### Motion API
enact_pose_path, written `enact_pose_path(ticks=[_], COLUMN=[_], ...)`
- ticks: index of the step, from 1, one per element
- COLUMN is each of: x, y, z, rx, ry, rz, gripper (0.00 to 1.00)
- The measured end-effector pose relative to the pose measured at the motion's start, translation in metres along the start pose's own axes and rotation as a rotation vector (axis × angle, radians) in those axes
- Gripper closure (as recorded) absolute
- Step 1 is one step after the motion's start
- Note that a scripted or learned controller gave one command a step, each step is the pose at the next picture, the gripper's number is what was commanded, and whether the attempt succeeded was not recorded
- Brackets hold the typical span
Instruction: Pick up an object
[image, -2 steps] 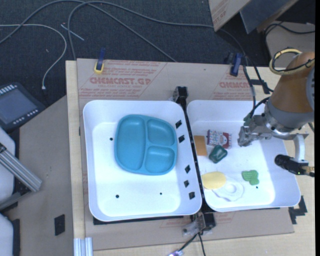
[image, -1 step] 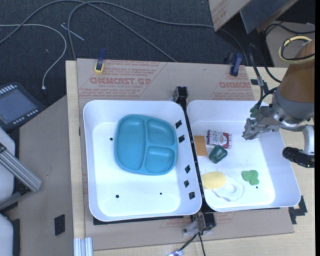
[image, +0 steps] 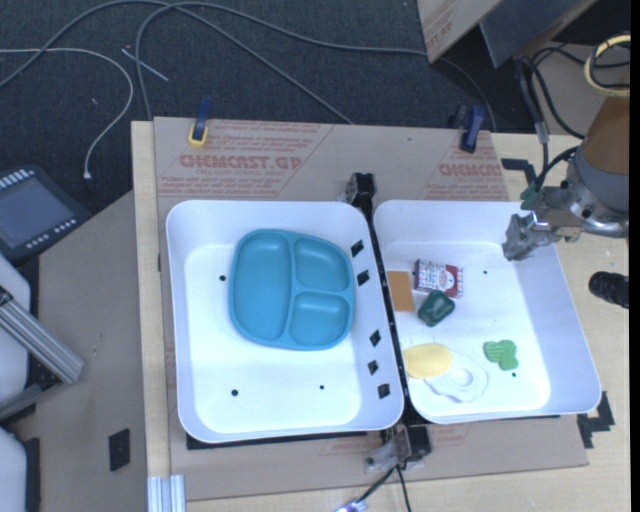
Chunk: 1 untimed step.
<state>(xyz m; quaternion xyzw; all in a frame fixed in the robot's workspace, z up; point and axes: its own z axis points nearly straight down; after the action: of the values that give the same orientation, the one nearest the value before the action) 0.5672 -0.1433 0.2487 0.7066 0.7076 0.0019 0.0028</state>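
The right bin (image: 540, 300) holds several small objects: a red and white packet (image: 437, 276), an orange block (image: 400, 291), a dark green piece (image: 435, 308), a yellow lemon-like piece (image: 428, 360), a white fried-egg shape (image: 462, 382) and a bright green piece (image: 500, 351). My gripper (image: 520, 240) hangs over the right bin's far right corner, away from all of them, with nothing seen between its fingers. The arm comes in from the right edge.
The left bin (image: 200, 380) carries a blue divided plate (image: 292, 289). Black clips run along the divider (image: 372, 300) between the bins. Blue clamps (image: 202, 128) hold the cardboard base at the back. Cables lie on the dark floor behind.
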Motion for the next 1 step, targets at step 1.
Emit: enact_pose_path(ticks=[1], x=[0.0463], y=[-0.0069], z=[-0.0042], rx=[0.008], ry=[0.004], rz=[-0.003], gripper=[1.0])
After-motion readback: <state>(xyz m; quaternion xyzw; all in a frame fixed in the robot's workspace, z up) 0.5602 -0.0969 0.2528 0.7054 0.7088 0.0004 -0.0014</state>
